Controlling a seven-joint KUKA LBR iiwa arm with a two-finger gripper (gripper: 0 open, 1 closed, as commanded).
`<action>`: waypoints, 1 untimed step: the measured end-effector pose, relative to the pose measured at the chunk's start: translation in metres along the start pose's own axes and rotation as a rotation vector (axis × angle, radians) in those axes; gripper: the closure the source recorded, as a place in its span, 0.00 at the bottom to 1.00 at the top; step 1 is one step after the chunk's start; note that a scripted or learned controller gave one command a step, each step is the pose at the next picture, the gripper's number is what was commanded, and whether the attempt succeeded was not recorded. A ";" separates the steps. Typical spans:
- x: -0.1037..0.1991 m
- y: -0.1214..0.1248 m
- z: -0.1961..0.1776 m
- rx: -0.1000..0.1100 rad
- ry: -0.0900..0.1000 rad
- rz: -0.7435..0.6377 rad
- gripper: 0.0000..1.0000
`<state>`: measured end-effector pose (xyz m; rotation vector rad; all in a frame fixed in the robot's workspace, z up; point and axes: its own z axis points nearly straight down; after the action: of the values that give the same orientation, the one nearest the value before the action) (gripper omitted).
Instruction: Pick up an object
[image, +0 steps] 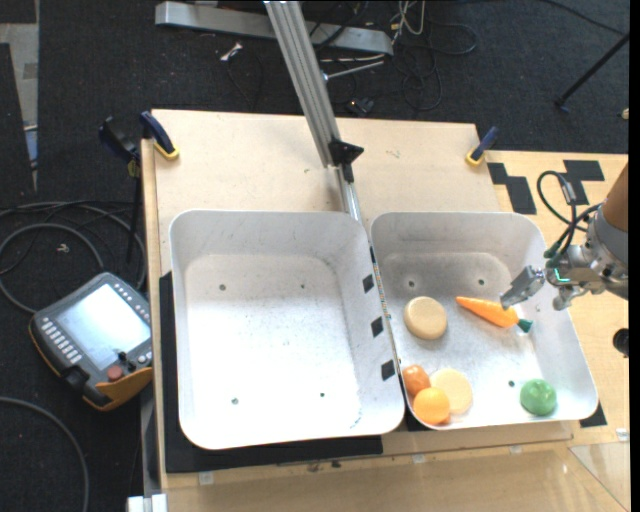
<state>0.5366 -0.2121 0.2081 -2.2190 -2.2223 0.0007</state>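
My hand (537, 283) hangs over the right edge of the right bin (455, 235), reaching in from the right side of the table (250, 160). One grey finger (522, 287) points down and left toward the carrot (487, 311), whose green tip lies just beside it. From this view I cannot tell how far my fingers are apart, and I see nothing held between them. The carrot lies on the bin floor, orange and slanted. To its left sits a pale round piece (427, 318). Near the bin's front wall an orange ball (431, 405) touches a pale disc (453, 388), with a small brownish piece (415, 379) just beside them. A green ball (538, 397) rests in the front right corner. The left bin (200, 300) stands beside it.
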 end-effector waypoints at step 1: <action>0.011 -0.004 0.057 0.005 0.002 0.001 0.00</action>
<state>0.5326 -0.2015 0.1513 -2.2168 -2.2177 0.0042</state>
